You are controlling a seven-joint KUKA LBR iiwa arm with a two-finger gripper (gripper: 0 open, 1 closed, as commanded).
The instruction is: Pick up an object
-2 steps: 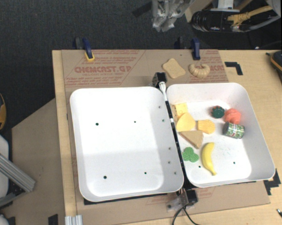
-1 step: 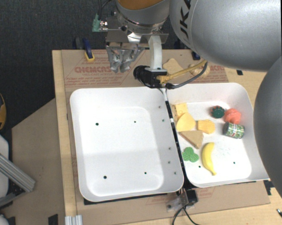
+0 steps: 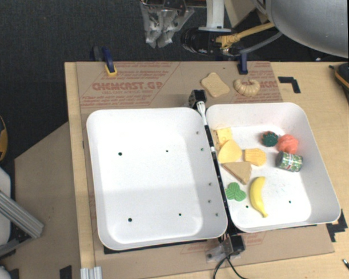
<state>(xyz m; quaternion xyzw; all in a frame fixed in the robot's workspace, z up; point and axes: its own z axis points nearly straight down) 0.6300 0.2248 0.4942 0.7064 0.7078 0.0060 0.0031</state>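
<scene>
The right bin [image 3: 312, 160] holds several toy foods. A yellow wedge [image 3: 229, 152] lies over a yellow square [image 3: 224, 134] near the divider, with an orange-yellow piece [image 3: 255, 156] and a tan wedge [image 3: 239, 172] beside them. A banana [image 3: 257, 196] and a green leafy piece [image 3: 236, 191] lie towards the front. A dark green ball [image 3: 270, 139], a salmon-red lump [image 3: 288, 143] and a green can [image 3: 289, 162] sit on the right side. My gripper [image 3: 163, 25] hangs open beyond the bench's far edge, well away from both bins, with nothing between its fingers.
The left bin [image 3: 107, 167] stands beside the right one, their rims meeting at the middle. A tan bread slice [image 3: 215, 85] and a pale pastry [image 3: 247, 86] lie on the cardboard behind the right bin. Two blue clamps [image 3: 109, 61] hold the board's far edge.
</scene>
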